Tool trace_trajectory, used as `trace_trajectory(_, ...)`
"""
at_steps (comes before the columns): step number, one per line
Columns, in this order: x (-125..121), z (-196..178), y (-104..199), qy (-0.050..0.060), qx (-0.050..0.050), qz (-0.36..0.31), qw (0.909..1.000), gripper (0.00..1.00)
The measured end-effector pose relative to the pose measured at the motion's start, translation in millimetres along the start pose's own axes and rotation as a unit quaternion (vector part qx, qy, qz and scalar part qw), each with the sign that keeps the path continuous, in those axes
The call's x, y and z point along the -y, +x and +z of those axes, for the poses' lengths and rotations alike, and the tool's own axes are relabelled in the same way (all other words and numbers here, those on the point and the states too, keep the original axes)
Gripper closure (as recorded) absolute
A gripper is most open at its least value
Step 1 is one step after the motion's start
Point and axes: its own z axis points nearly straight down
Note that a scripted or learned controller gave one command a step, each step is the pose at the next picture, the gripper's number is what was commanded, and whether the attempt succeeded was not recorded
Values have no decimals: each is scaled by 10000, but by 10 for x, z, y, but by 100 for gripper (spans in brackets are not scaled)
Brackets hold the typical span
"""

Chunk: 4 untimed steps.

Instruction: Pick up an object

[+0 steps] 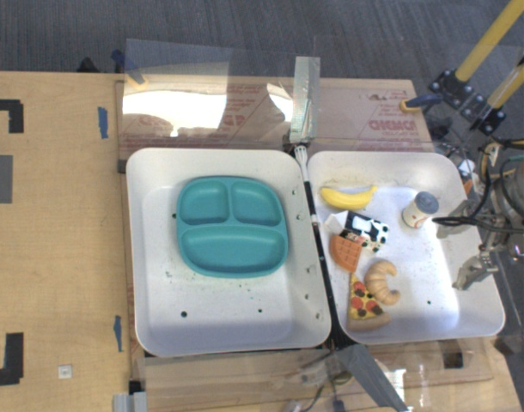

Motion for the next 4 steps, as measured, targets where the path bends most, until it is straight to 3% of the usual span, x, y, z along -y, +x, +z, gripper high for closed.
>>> trace_trajectory(1,-420,1075,98,4,18,-1259,9920,0)
trace_trajectory(2,-432,943,49,28,93,-1272,9918,100)
trace_trajectory(3,-1232,93,69,-12,30,808,9967,100)
trace_trajectory(4,-1853,113,76,-14,-4,2525,9676,100)
